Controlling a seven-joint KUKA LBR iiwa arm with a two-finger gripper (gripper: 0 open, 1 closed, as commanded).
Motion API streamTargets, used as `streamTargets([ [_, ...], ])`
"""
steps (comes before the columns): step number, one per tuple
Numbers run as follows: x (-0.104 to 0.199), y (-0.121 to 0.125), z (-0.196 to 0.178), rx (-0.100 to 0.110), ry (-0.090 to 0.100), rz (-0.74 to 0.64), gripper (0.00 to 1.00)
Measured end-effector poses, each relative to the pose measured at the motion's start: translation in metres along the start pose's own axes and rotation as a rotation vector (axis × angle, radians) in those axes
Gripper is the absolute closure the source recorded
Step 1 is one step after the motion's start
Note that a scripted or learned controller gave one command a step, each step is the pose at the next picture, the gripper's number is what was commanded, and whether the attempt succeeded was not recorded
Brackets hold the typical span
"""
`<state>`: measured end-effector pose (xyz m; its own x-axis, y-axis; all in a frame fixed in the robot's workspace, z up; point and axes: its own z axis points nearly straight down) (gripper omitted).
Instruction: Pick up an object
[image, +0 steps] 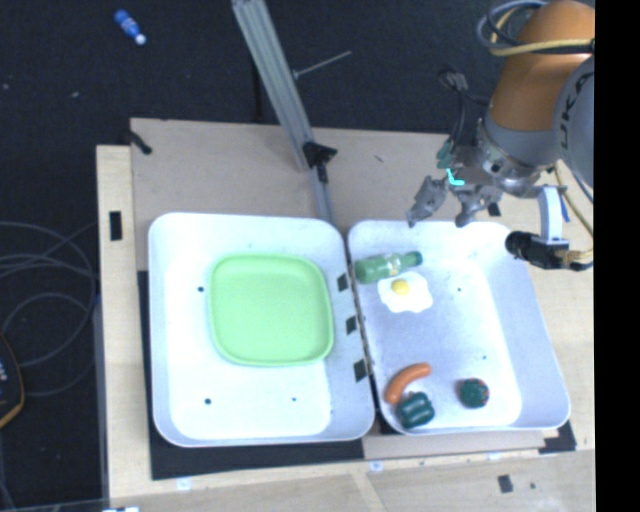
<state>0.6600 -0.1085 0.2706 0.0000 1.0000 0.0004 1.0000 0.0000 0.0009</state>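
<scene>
My gripper (444, 208) hangs above the far edge of the right bin (510, 330), its two fingers spread apart with nothing between them. Just below and left of it a green bottle (386, 266) lies on its side by the bin's far left wall. A fried egg toy (404, 293) lies right under the bottle. At the bin's near end lie an orange sausage (408, 380), a dark green pepper-like piece (416, 409) and a round dark green vegetable (473, 393).
The left bin (180, 330) holds a light green square plate (271, 309). A grey metal post (280, 85) slants down to the gap between the bins at the far side. Brown bench board surrounds both bins.
</scene>
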Motion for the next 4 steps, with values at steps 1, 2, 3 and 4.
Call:
streamTargets([
  [1, 0.0, 0.0, 0.0, 0.0, 0.0, 0.0, 0.0],
  [2, -0.001, -0.004, 0.063, 0.005, -0.001, 0.001, 0.0],
  [3, -0.002, -0.01, 0.124, 0.006, 0.0, 0.001, 0.0],
  [4, -0.003, -0.01, 0.171, 0.002, -0.002, 0.002, 0.0],
])
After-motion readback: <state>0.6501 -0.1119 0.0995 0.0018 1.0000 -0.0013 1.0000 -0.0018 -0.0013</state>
